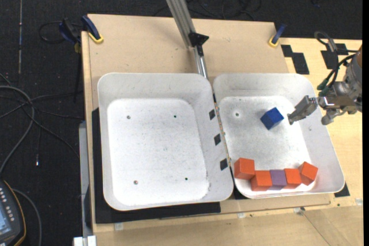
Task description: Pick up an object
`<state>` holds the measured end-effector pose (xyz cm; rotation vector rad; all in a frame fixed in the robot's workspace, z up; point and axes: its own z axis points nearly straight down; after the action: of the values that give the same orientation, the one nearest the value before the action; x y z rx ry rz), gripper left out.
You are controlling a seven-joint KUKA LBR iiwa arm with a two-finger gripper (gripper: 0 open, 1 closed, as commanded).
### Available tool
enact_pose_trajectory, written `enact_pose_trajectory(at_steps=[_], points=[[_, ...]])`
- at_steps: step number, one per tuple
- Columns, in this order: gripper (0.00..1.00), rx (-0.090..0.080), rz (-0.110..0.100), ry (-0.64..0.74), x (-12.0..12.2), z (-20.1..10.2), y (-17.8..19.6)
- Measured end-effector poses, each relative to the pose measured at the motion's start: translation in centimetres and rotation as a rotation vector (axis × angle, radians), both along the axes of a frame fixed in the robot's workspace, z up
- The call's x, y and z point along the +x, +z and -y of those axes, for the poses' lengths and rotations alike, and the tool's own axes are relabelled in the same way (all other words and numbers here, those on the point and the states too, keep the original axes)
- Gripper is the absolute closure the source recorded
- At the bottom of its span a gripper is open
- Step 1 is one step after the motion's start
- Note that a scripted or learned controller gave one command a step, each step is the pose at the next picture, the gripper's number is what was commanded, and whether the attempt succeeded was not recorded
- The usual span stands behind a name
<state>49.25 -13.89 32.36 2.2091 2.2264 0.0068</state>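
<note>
Gripper (316, 111) is seen at the right bin's (323, 141) right rim, fingers spread, nothing between them. Blue cube (272, 118) lies in that bin's upper middle, just left of the gripper, apart from it. A short leftward reach is judged necessary.

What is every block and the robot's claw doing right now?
blue block: lying loose in the right bin, just left of the gripper.
orange blocks: four, resting along that bin's near edge.
purple block: sitting among the orange ones.
gripper: open, holding nothing.
</note>
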Motion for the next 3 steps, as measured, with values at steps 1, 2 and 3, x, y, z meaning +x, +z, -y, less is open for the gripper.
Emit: enact_pose_trajectory(at_steps=[1, 2, 3], points=[[0.00, 0.002, -0.013, -0.003, 7.9, -1.9, -15.1], [0.00, -0.010, 0.021, -0.006, 12.4, 0.5, -19.9], [0.00, -0.010, 0.024, -0.008, 12.9, 0.2, -20.4]])
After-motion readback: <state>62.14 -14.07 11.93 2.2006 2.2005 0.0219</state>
